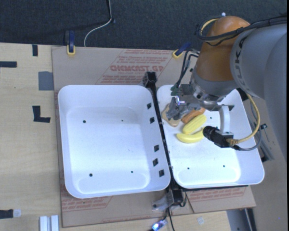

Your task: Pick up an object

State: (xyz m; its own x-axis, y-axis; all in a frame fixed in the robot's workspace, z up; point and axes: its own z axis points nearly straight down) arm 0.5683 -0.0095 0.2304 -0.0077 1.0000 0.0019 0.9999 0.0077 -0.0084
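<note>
My gripper (175, 109) hangs low over the upper left part of the right bin (216, 174), beneath the orange wrist band. Directly under and beside it lies a small pile of objects. A yellow corn cob (194, 123) and a yellow banana-shaped piece (189, 138) sit just right of the gripper. An orange piece (194, 113) pokes out above the corn, and a tan piece (173, 121) lies below the fingers. Nothing is visibly held between the fingers.
The left bin (106, 138) lies to the left, split from the right bin by a black clip rail (156, 129). A black cable connector (216, 135) hangs from the arm over the right bin. Both bins rest on a cardboard sheet (130, 66).
</note>
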